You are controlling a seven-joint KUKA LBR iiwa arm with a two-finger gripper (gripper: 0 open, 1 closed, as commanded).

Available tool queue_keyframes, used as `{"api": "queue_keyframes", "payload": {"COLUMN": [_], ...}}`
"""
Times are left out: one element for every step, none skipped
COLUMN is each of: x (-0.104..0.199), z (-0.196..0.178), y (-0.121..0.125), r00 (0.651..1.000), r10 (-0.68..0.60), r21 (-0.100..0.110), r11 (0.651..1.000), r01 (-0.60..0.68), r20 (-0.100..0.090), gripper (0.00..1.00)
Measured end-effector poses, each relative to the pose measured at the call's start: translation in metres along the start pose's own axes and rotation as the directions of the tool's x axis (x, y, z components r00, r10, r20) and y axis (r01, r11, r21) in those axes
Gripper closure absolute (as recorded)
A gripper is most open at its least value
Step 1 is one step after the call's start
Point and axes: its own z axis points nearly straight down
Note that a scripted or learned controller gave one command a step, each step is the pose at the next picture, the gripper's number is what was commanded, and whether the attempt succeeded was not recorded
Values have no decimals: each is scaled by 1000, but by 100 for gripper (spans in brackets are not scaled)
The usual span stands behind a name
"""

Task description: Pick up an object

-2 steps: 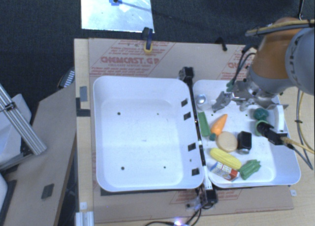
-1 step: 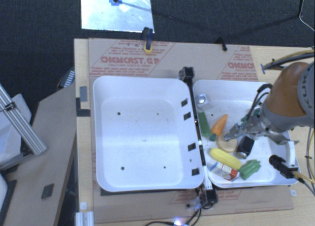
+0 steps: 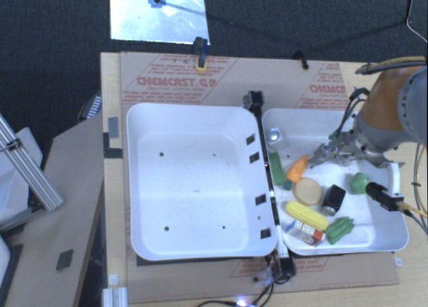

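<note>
While the arm (image 3: 394, 108) reaches in from the right, orange band up and wrist angled down-left over the right bin (image 3: 394, 232), the gripper (image 3: 319, 156) hangs low just beside the carrot; can't tell its state, too small and blurred. Left bin (image 3: 194, 178) sits alongside, white and shallow, touching the right bin at the black divider clips (image 3: 257, 158).

All objects sit in the right bin, clustered left of centre:
- corn (image 3: 307, 215), yellow, lying slantwise near the front
- round tan disc (image 3: 308, 191), just above the corn
- carrot (image 3: 298, 168), orange, tilted, tip up toward the gripper
- green pepper-like piece (image 3: 339, 229), front right of the corn
- black cup (image 3: 333, 198), beside the disc
- green ball (image 3: 359, 182), near the right wall
- small red-and-white packet (image 3: 306, 233), under the corn's end
- silver bit (image 3: 275, 138), back left corner
</note>
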Motion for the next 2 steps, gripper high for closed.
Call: {"api": "queue_keyframes", "payload": {"x": [-17,69], "z": [2,0], "y": [40,72], "r00": [1000,1000], "r10": [6,-5], "r21": [38,2], "r11": [999,1000], "r01": [-6,5], "r20": [-15,5], "gripper": [0,0]}}
